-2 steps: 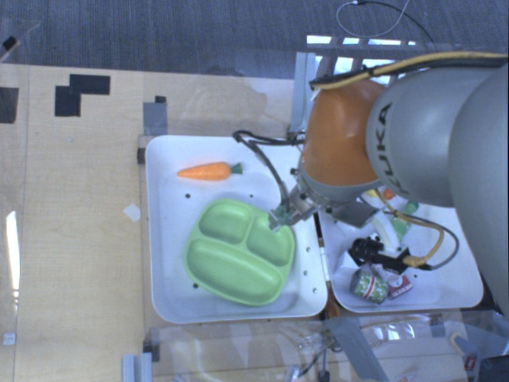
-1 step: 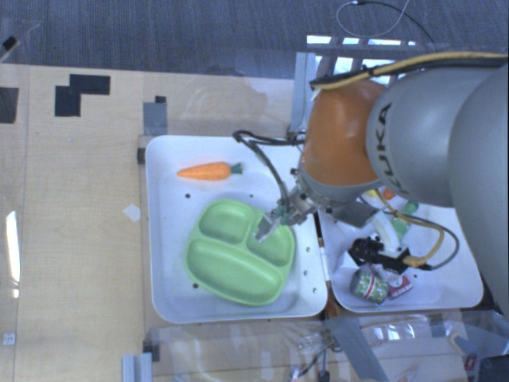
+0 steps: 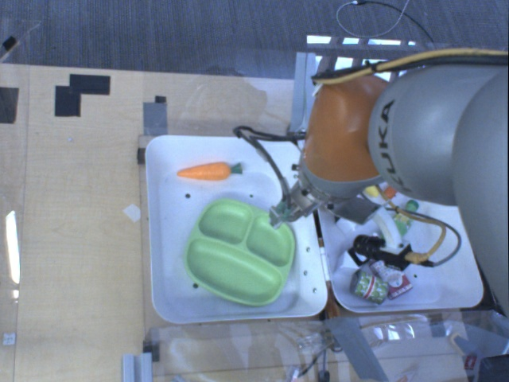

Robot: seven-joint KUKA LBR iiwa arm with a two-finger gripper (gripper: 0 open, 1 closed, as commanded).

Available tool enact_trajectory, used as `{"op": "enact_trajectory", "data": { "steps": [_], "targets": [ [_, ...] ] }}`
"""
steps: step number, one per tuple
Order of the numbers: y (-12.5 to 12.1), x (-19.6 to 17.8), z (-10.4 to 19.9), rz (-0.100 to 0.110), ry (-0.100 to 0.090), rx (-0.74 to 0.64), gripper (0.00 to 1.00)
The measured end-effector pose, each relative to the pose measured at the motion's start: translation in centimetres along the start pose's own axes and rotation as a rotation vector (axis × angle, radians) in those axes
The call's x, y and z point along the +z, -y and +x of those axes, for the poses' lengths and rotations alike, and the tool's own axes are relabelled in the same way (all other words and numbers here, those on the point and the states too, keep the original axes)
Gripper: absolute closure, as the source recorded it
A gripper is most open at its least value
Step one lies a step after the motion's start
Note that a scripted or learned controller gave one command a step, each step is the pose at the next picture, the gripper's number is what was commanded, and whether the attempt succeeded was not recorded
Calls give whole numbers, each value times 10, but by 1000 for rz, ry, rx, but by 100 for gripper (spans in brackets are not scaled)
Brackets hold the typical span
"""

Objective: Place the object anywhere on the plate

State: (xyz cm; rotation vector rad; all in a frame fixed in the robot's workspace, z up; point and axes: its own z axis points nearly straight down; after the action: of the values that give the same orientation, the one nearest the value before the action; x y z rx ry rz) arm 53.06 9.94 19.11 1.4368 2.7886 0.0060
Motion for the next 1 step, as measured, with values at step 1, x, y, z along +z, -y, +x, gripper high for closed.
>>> {"op": "enact_trajectory", "data": {
  "steps": [1],
  "targets": [
    [0, 0, 0, 0, 0, 0, 0]
  ]
}}
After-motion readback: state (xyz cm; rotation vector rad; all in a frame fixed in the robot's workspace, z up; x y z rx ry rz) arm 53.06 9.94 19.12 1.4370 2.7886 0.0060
